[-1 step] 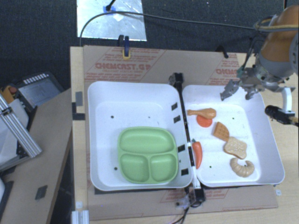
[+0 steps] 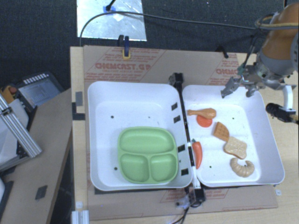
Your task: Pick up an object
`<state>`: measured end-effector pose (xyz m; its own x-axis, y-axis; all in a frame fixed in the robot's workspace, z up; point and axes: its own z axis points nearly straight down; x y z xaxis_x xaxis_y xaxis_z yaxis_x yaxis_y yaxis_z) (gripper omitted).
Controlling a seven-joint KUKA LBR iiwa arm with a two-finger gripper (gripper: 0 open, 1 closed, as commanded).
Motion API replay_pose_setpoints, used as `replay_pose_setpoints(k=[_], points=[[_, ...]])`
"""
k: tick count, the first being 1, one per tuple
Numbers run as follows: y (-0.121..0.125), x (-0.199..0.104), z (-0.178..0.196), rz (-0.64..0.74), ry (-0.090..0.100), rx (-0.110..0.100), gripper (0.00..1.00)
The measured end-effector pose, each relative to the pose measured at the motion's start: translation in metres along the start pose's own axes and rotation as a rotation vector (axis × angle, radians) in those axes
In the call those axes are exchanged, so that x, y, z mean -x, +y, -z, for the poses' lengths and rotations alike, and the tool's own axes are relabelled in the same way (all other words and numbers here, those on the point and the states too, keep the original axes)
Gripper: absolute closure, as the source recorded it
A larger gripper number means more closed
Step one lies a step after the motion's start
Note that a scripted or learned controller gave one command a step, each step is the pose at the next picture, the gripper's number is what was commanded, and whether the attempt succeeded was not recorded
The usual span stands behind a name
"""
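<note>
The right bin (image 2: 261, 125) holds several toy foods: a drumstick (image 2: 202, 112), a red round piece (image 2: 204, 121), a brown cracker (image 2: 221, 131), a slice of toast (image 2: 235, 147), a curled shrimp (image 2: 243, 167) and a red pepper (image 2: 197, 153) by the left wall. My gripper (image 2: 239, 88) hangs over the far edge of the right bin, up and to the right of the drumstick. It is open, its two fingers spread apart with nothing between them.
The left bin (image 2: 100, 125) holds a green divided plate (image 2: 147, 154) at its near right. A black clip strip (image 2: 183, 120) runs between the bins. A grey device (image 2: 39, 91) and an aluminium rail (image 2: 18, 129) sit at the left.
</note>
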<state>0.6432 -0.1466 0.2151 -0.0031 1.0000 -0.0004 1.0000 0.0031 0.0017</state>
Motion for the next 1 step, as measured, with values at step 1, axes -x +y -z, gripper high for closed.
replay_pose_setpoints(k=[1], points=[[0.0025, 0.0006, -0.0416, -0.001, 0.000, -0.002, 0.00]])
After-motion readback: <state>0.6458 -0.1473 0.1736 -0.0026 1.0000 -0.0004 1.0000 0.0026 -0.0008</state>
